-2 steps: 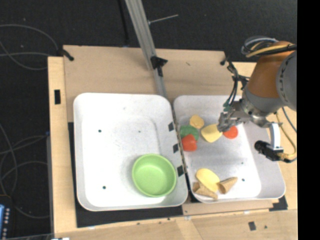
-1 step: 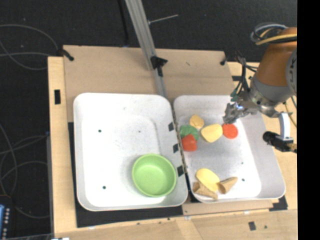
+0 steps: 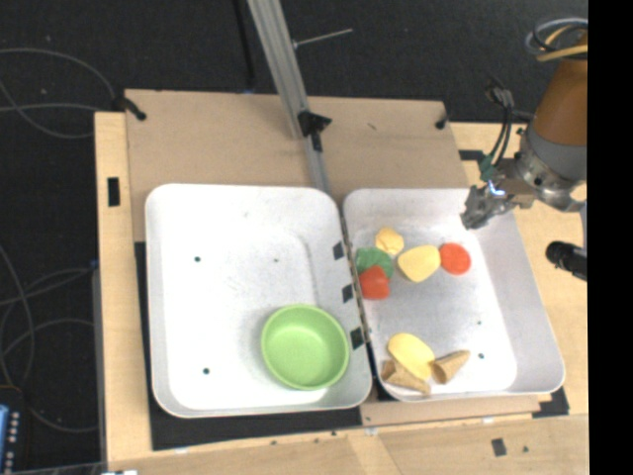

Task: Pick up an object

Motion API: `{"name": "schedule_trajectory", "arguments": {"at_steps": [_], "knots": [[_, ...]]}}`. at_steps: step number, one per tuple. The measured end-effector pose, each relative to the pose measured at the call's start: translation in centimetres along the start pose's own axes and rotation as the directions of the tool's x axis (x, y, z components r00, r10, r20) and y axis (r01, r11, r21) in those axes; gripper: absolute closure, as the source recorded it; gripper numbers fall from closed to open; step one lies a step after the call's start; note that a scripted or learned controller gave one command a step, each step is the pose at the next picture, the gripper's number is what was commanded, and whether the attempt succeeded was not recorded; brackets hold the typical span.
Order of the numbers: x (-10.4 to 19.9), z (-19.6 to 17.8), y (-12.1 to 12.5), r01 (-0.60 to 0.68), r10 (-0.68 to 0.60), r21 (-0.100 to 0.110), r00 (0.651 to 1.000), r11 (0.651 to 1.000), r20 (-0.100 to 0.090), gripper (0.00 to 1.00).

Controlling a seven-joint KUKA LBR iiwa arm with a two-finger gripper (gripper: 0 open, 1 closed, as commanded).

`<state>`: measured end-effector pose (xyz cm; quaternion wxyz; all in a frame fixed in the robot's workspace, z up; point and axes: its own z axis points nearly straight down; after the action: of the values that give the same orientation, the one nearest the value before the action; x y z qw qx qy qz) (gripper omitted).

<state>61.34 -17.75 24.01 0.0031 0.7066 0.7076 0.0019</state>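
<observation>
Bench, two white bins; toys bunched in right bin [image 3: 504, 305]. Gripper [image 3: 480, 209] above far rim; jaw state unreadable. Nothing picked yet.

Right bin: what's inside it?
Right bin holds a red ball, a yellow piece, a smaller yellow piece, a green item with a red item touching it, and near the front a yellow piece and tan pieces. What lies beneath those is covered.

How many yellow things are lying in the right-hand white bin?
3. A small yellow piece near the bin's middle top, a larger yellow lump just right of it beside the red ball, and a yellow piece at the near edge. Others may be hidden underneath.
</observation>
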Motion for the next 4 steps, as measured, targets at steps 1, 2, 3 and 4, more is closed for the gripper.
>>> {"name": "schedule_trajectory", "arguments": {"at_steps": [1, 2, 3, 4], "knots": [[0.0, -1.7, 0.1, 0.002, -0.002, 0.003, 1.0, 1.0, -0.002, 1.0], [5.2, -0.5, 0.7, 0.005, -0.005, 0.007, 1.0, 1.0, -0.002, 1.0], [10.4, -0.7, 0.5, 0.006, -0.006, 0.006, 1.0, 1.0, -0.003, 1.0], [15.1, 0.2, 1.8, 0.005, -0.005, 0.006, 1.0, 1.0, -0.002, 1.0]]}}
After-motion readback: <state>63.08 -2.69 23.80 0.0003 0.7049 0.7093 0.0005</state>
